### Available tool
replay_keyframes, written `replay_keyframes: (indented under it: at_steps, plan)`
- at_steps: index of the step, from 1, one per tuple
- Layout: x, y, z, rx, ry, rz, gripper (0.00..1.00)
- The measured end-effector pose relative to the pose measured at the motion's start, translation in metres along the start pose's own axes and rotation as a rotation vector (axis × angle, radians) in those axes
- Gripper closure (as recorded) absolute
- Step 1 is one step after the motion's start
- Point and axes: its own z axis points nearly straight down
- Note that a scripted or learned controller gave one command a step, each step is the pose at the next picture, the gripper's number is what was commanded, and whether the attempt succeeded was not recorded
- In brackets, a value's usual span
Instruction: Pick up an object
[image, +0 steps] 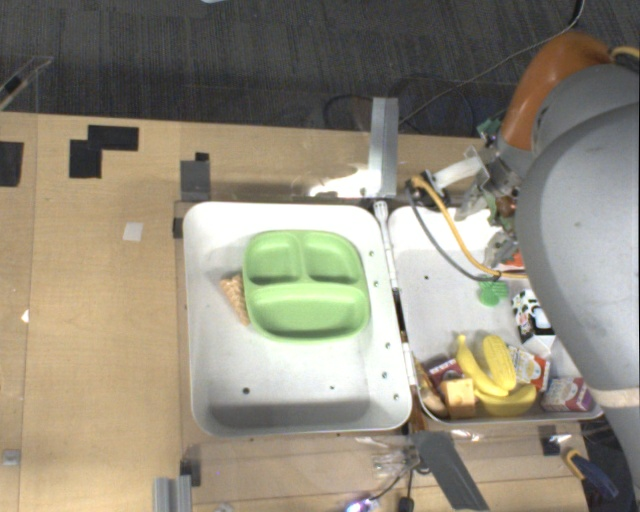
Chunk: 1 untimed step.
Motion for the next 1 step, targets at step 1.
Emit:
replay_keyframes:
  at_steps: [1]
  plan:
    - [-0.045,-0.0087,-0.0544,0.001,-0.001,0.048,0.0]
